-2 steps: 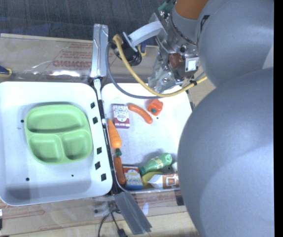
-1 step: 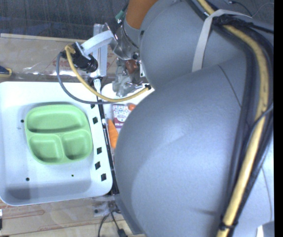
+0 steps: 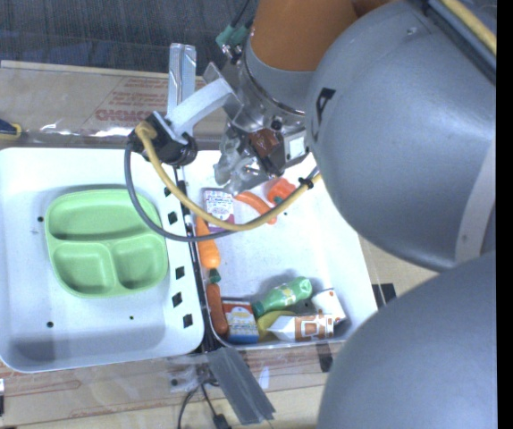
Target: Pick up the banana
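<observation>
A curved green and yellow piece that looks like the banana (image 3: 283, 295) lies near the front of the right bin (image 3: 350, 248). It rests on a white and orange carton (image 3: 310, 324). My gripper (image 3: 241, 166) hangs over the back of the right bin, above a purple and white packet (image 3: 218, 206) and some orange pieces (image 3: 255, 202). It is well behind the banana and apart from it. The grey arm hides the right side of the bin.
The left bin (image 3: 15, 239) holds a green divided tray (image 3: 105, 239). An orange carrot (image 3: 209, 253) and a brown sausage shape (image 3: 214, 304) lie along the right bin's left wall. A small can (image 3: 239, 322) sits beside the carton. A yellow and black cable (image 3: 163, 164) loops from the wrist over the divider.
</observation>
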`<action>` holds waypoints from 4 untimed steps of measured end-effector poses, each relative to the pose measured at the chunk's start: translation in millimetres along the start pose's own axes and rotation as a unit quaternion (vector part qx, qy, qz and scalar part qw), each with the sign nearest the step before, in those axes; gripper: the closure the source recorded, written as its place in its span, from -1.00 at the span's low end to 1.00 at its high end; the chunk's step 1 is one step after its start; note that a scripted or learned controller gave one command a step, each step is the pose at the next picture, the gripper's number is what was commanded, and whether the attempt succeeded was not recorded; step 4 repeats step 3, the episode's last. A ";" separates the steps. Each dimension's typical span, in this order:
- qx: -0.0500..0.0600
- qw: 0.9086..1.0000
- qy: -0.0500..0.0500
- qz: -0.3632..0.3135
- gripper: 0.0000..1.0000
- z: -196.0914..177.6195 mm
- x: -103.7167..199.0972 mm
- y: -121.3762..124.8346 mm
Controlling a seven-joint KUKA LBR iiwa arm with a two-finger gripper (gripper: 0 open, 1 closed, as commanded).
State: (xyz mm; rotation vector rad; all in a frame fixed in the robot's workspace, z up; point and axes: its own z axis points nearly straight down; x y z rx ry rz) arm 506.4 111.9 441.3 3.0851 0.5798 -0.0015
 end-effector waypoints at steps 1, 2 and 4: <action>0.001 0.999 -0.002 -0.042 1.00 10.2 -20.0 -31.9; 0.000 0.998 -0.002 -0.061 1.00 40.8 32.7 -69.1; 0.002 0.989 -0.003 -0.149 1.00 1.3 47.3 -74.6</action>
